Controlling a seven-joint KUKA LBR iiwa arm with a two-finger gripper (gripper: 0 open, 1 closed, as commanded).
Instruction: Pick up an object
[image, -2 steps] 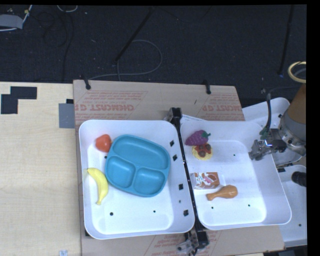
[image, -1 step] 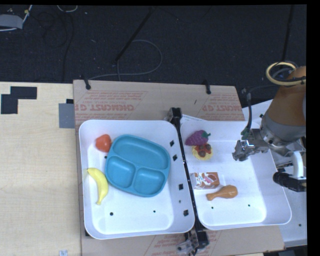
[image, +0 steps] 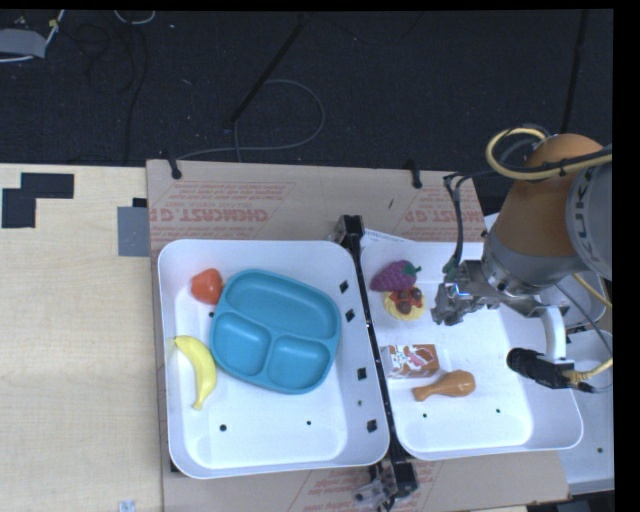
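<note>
Purple grapes (image: 396, 274) look light, bumpy hard plastic; I'd pinch across the middle. Pincer (image: 446, 306) hangs just right of them, can't tell how wide.

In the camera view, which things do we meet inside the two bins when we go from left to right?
Banana → tomato → blue divided plate → small packet → chicken drumstick → gripper. The grapes and the yellow piece under them overlap the packet's span, so I leave them out.

pincer (image: 447, 305) above right bin (image: 500, 440), beside purple grapes (image: 395, 274); blue plate (image: 275, 330) left
</note>
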